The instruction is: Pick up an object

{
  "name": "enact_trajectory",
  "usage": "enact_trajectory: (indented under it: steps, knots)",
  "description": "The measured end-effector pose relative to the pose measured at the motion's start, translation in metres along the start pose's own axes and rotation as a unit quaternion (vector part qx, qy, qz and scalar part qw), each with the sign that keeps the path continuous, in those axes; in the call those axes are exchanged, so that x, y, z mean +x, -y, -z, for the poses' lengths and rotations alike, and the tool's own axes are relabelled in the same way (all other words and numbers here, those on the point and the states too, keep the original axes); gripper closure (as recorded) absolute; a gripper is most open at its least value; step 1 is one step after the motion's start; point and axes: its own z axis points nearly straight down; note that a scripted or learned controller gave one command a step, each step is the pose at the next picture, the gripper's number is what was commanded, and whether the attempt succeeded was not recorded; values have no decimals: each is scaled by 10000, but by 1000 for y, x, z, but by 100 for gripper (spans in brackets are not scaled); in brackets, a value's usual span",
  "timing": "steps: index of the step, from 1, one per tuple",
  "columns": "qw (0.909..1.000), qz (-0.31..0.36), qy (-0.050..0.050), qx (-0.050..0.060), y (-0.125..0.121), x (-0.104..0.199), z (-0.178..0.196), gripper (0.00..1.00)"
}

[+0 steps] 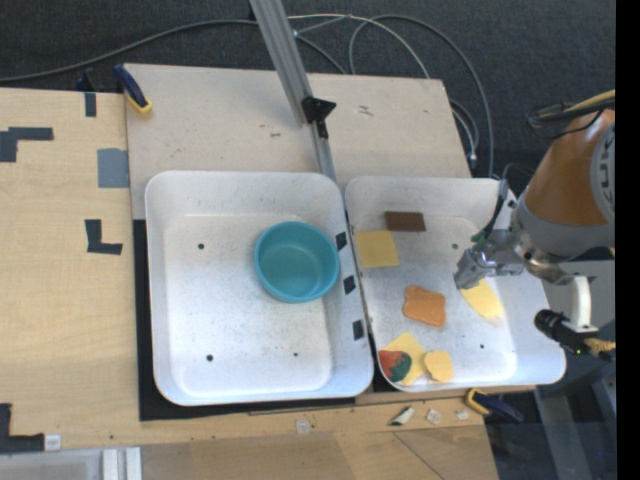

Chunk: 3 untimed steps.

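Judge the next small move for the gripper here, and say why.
Probably a short, straight descent onto the pale yellow piece. The gripper sits low in the right bin, right at that piece's upper-left edge, and nothing is visible between its fingers, so no pick is confirmed.

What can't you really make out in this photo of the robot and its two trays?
- Gripper: too small and seen from above, so its finger state is unclear.
- Pale yellow piece: partly covered by the gripper.
- Multicoloured item: too small to identify.
- Arm: cut off at the right.
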Motion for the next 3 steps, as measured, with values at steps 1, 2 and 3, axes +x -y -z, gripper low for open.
enact_trajectory:
  steps: [1, 2, 3]
  knots:
    - [10000, -4, 7, -10, -5, -4, 62, 100]
    - [10000, -3, 5, -3, -6, -4, 107, 100]
    - [10000, 0, -1, 24, -2, 50, 93, 100]
